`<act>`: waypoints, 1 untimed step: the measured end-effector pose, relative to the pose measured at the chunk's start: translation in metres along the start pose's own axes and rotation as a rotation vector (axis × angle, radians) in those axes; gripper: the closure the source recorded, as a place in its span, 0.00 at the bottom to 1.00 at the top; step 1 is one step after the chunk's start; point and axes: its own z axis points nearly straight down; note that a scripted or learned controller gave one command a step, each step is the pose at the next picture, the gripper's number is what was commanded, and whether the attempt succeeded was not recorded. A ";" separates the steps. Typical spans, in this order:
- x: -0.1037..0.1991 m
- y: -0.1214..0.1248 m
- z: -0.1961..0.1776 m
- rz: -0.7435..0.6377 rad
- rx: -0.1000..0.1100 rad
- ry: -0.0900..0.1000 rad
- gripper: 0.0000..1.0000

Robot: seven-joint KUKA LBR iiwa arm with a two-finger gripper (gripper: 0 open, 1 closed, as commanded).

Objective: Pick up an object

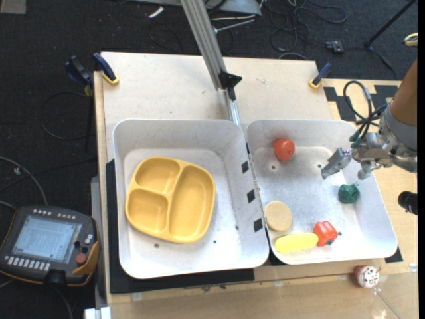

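While the gripper (348, 165) hangs over the right bin (302, 135) with fingers spread and nothing between them, a dark green lump (348, 193) lies just below it. Farther off sit a red-orange ball (283, 149), a tan disc (278, 215), a yellow piece (295, 242) and a red block (325, 232). Well left, a yellow divided plate (171, 199) fills the other bin (126, 151).

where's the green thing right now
The green object lies in the right bin, near its right wall, just below the gripper and above the red block.
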 end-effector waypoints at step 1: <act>0.000 0.000 0.000 0.000 0.000 0.000 0.00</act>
